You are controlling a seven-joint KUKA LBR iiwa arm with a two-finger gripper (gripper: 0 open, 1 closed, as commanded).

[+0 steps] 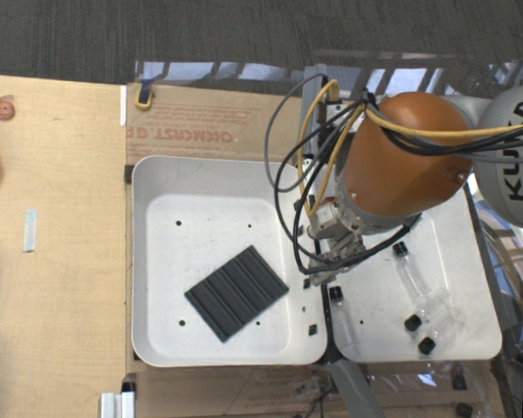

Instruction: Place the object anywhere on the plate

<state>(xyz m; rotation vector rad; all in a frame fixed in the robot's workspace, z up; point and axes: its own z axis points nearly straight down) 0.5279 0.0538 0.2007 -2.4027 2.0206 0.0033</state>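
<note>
From my console the pincer (327, 267) hangs over the seam between the two bins, under the orange band of the arm (404, 154); the wrist and its cables sit in front of it, so I cannot tell whether it is wide or narrow, and I see nothing that I could call held. The plate (238, 292), a dark ribbed slab, lies tilted on the floor of the left bin (139, 241), near its middle and apart from every wall. The object, as I read the task, is one of the clear tubes with black caps (415, 286) lying in the right bin (473, 250), well apart from the plate; a small black piece (334, 293) sits just below the pincer at that bin's left edge, and I cannot tell what it is.

My worries from here: clear plastic is hard to see, so a grasp may close on air; the tubes lie close together, so a descent could nudge one and roll another away; a round tube set on the ribs may roll off the plate; the raised rims between the bins could catch a low carry; the loose cables could snag.
</note>
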